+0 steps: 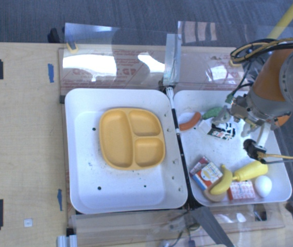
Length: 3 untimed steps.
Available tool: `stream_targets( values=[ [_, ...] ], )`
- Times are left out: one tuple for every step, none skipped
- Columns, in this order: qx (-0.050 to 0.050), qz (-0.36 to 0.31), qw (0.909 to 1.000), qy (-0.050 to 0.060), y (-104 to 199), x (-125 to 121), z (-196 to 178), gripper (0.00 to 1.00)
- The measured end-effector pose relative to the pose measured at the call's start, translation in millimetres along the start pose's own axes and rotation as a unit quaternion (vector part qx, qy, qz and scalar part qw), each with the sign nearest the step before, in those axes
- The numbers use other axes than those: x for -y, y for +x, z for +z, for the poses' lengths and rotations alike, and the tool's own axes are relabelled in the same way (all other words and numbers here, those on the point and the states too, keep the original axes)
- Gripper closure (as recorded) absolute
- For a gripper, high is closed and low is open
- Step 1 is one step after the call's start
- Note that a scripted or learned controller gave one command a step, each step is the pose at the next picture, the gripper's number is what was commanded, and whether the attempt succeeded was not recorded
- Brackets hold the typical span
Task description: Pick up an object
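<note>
My gripper [227, 118] hangs over the back of the right bin [285, 189], reaching in from the right. Just under and left of it lies a small black-and-white packet [221, 132]. A green item [212, 112] lies beside the gripper's left side, and an orange-red sausage [189, 121] rests near the bin's left wall. At the front of the bin are a red-and-white carton [206, 173], a banana [221, 182], a yellow object [251, 170], a white egg [263, 185] and a small red box [241, 190]. Nothing shows as held.
The left bin [79, 153] holds a yellow divided plate [132, 137]. A clear plastic wall [171, 60] stands behind both bins. The divider between the bins [179, 153] runs close to the sausage and carton.
</note>
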<state>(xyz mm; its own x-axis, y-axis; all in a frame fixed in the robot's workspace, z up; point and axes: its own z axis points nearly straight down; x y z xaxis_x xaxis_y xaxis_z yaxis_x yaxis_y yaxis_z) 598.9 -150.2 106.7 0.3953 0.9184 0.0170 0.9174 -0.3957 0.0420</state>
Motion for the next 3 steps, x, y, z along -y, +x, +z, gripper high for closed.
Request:
stream_targets(
  values=[
    [0.004, -0.151, 0.9886, -0.005, 15, 38, -2, 0.00],
    [0.004, -0.113, 0.9935, 0.007, 10, 77, -8, 0.00],
    [0.002, -0.205, 0.9788, 0.003, 30, 16, -1, 0.00]
  ],
)
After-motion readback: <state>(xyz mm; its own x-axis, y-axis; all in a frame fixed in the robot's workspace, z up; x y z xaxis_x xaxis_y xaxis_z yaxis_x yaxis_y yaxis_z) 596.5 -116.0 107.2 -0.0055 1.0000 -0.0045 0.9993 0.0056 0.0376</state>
